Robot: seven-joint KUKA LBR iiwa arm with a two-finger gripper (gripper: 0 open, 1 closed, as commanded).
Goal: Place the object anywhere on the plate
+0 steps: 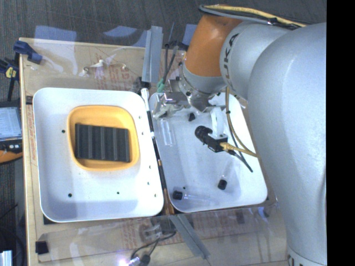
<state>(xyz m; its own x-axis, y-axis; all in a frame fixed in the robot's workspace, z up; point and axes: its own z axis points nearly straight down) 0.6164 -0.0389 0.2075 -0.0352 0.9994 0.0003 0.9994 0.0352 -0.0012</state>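
Placing looks undone; your gripper (166, 102) hangs at the right bin's (217, 208) far left corner, off the plate (101, 113). Open or closed, you cannot tell.

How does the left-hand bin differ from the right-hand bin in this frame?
The left-hand bin holds a yellow plate with a dark ridged block on it; the right-hand bin holds small black pieces. The left-hand bin lies uncovered; the arm reaches over the right-hand bin. Both are white, shallow and round-cornered.
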